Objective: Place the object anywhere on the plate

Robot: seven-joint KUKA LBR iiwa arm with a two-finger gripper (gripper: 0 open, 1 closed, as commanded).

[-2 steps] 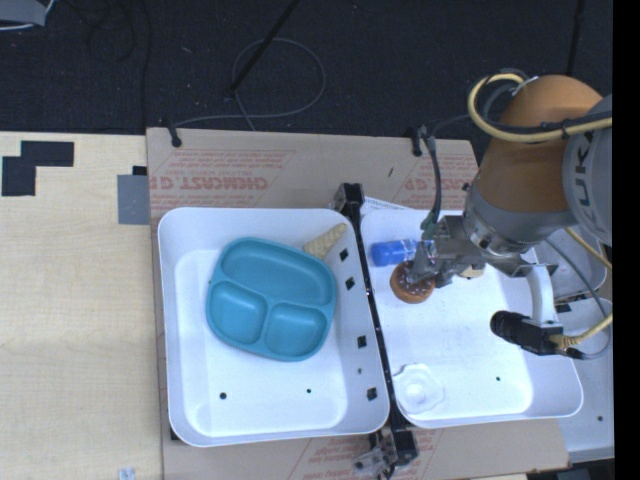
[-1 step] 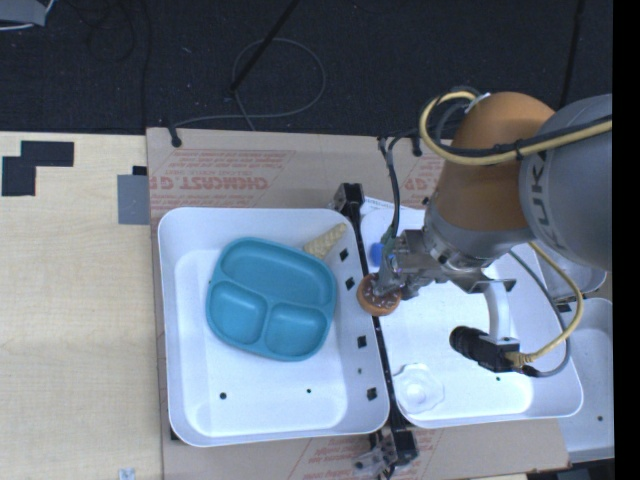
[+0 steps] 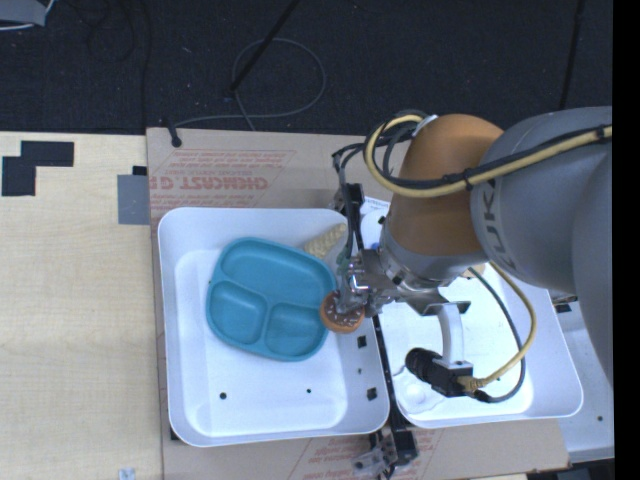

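While tool (image 3: 348, 293) hangs at plate (image 3: 262, 293) right rim, we see brown disc (image 3: 342, 315) just beneath; grip state unclear.

Arm shell (image 3: 555, 208): big smooth grey casing, rounded and slightly glossy, and it's bulky.
Orange band (image 3: 440, 183): a domed orange-brown section just above the wrist, shiny, catching the light on top.
Marking: dark lettering on the grey shell right beside the orange, too cut off to read.
Cables (image 3: 420, 168): a yellowish hose and black leads looping over the orange dome; another yellow-and-black loop hangs lower down (image 3: 515, 353).
Wrist (image 3: 420, 268): grey metal flange under the orange, pale brackets bolted on.
Connector (image 3: 440, 373): black plug block at the end of the lower cable.
Gripper (image 3: 352, 290): slim dark and silver metalwork, fine detail too small to make out.
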